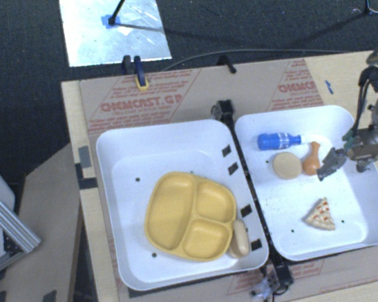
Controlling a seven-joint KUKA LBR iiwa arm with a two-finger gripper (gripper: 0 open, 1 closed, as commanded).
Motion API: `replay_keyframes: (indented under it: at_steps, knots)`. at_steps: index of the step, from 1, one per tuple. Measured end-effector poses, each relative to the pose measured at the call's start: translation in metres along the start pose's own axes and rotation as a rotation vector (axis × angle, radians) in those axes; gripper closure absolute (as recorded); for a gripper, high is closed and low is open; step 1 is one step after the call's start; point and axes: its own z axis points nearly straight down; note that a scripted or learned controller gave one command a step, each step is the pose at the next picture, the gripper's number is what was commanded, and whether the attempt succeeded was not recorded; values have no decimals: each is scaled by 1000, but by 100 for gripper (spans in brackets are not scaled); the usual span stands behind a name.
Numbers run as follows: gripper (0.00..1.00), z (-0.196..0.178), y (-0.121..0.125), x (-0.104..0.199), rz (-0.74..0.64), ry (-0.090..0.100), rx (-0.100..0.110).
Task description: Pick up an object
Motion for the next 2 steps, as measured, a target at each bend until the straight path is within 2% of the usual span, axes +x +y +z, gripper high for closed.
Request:
replay_keyframes:
  at_steps: [1,2]
  knots:
    - [0,-5,2,0,-3,-2,-11]
    - [0,58,3,1,-1,0,-5]
